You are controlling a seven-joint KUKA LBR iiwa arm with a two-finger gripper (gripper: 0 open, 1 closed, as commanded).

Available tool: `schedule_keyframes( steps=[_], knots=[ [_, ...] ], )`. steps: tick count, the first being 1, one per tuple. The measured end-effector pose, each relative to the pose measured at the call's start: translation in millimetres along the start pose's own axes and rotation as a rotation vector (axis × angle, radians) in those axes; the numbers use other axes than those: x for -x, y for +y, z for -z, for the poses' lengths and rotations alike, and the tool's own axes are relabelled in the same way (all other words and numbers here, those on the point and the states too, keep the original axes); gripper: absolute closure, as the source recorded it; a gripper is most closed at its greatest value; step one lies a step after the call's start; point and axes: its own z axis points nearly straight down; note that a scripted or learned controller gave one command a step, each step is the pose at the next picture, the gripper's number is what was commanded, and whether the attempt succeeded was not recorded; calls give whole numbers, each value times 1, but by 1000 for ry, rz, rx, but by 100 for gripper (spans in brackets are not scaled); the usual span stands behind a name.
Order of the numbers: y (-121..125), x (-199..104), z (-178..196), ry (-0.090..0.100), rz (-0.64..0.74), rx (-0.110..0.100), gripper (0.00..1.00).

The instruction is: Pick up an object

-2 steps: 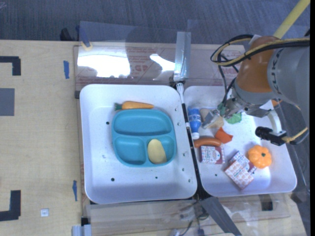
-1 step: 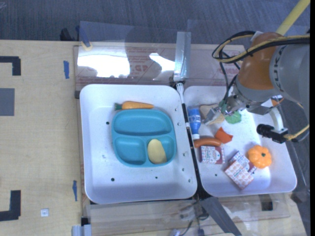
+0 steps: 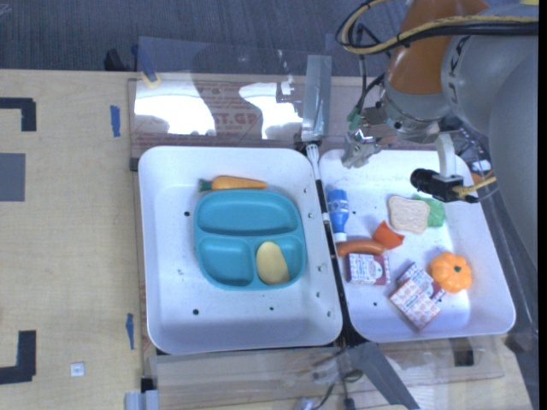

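Observation:
My gripper hangs over the back left corner of the right bin, with nothing seen in it. Just in front of it lies a blue and white tube. Further right, a slice of bread rests against a green item. An orange wedge, a red sausage, a red packet, a red and white carton and a small orange pumpkin fill the bin's front half.
The left bin holds a teal divided tray with a yellow potato in its front right compartment. A carrot lies behind the tray. A metal post stands at the back between the bins.

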Motion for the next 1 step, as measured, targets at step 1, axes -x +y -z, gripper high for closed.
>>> schedule_keyframes(
  steps=[1],
  knots=[
    [-1,1,-2,-1,-2,-5,0]
  ],
)
